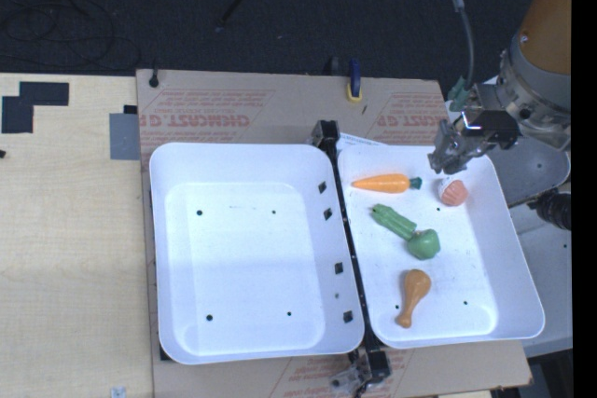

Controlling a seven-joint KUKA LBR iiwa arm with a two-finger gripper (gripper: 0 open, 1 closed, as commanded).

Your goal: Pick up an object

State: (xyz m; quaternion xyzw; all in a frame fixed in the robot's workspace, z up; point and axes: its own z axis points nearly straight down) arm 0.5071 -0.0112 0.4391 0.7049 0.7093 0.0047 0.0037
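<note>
- The hand (451,154) hung over the right bin's (519,289) top corner — I could not tell its grip.
- A pink toy (453,192) lay just below it, beside the carrot (382,185).

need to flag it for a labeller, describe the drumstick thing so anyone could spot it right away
Look at the right-hand white bin, the one the toys lie in. Toward its near end lies the tan drumstick, below the green vegetable and the orange carrot. It is the only brown piece, with a rounded top tapering to a thin stem.
</note>
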